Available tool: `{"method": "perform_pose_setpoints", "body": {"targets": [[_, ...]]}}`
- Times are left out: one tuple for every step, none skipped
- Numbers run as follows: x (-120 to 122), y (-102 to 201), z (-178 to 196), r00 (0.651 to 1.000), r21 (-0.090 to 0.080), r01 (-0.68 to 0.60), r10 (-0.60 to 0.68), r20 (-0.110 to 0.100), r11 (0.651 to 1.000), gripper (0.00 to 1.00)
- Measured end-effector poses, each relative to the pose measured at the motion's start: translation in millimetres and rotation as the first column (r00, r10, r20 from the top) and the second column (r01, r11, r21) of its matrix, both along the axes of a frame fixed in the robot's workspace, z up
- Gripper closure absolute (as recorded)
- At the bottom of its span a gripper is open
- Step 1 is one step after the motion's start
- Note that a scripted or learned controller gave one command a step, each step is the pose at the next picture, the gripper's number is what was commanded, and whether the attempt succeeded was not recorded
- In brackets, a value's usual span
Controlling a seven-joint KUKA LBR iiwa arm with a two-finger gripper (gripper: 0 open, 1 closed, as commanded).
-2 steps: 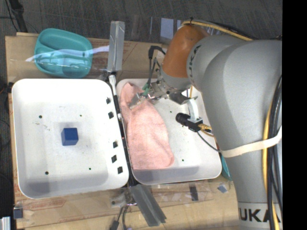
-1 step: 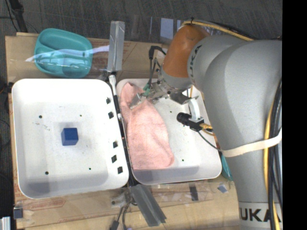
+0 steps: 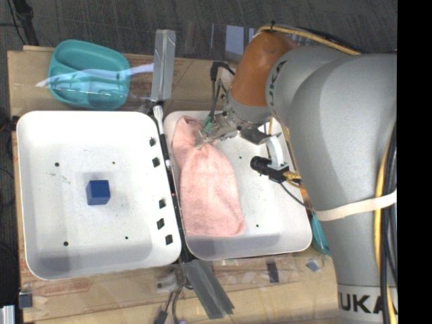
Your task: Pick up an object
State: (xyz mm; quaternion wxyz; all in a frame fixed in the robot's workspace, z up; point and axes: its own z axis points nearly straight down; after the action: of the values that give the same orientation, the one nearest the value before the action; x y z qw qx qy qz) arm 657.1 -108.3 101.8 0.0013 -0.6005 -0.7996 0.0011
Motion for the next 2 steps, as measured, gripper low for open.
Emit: {"method": "perform_pose_setpoints", "body": {"targets": [[0.1,0.0,0.1,1.000,0.000,0.000,0.000,0.000,1.000,0.00],[0.2,-10.2,-8.7,1.000,0.001,-0.016,0.016,0.002,1.000,0.00]]}}
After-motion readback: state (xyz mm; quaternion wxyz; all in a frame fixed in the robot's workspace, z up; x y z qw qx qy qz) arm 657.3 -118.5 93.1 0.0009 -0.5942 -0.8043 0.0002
